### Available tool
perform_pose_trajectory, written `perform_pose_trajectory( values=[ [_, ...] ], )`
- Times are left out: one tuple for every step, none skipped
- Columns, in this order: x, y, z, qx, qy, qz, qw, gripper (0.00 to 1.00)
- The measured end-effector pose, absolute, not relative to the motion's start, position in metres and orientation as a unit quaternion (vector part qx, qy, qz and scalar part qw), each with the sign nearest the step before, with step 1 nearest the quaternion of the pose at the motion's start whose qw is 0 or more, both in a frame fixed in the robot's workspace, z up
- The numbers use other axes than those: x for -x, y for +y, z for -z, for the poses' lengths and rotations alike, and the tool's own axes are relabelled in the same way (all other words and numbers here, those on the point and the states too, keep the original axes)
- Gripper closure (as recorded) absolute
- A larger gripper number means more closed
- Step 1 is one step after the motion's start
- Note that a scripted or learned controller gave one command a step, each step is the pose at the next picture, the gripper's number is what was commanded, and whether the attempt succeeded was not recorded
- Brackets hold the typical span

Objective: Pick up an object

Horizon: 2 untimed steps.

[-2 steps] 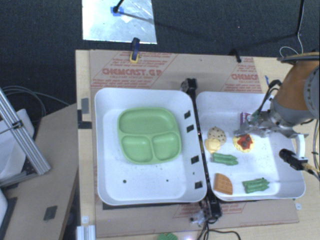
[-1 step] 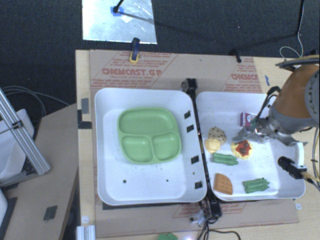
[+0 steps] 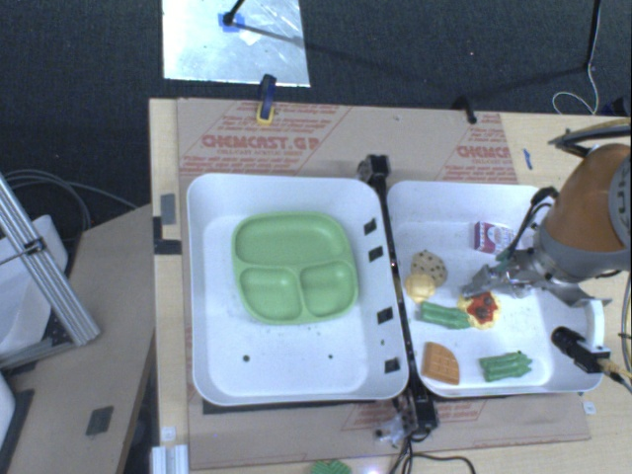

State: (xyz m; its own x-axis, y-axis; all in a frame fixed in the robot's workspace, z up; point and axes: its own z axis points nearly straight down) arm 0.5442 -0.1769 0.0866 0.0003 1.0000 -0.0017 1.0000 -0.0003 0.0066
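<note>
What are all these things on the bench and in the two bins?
White bins: 2, white, side by side on the bench.
Divided plate: 1, light green, three compartments, in the left-hand bin.
Cookie: 1, tan with dark chips, right-hand bin, near the divider.
Yellow toy food: 1, pale yellow, just below the cookie.
Green pod: 1, green, middle of the right-hand bin.
Red and yellow piece: 1, right beside that pod, under the gripper.
Waffle: 1, orange-brown, front of the right-hand bin.
Green vegetable: 1, green, front right.
Small carton: 1, white and red, back of the right-hand bin.
Gripper: 1, dark, low over the red and yellow piece.
</note>
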Motion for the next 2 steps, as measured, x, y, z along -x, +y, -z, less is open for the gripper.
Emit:
perform_pose_trajectory(
  values=[
    [-0.527, -0.186, -0.087, -0.707, 0.707, -0.0021, 0.003, 0.0],
    [-0.517, -0.207, -0.086, -0.707, 0.707, -0.0018, 0.002, 0.0]
  ],
)
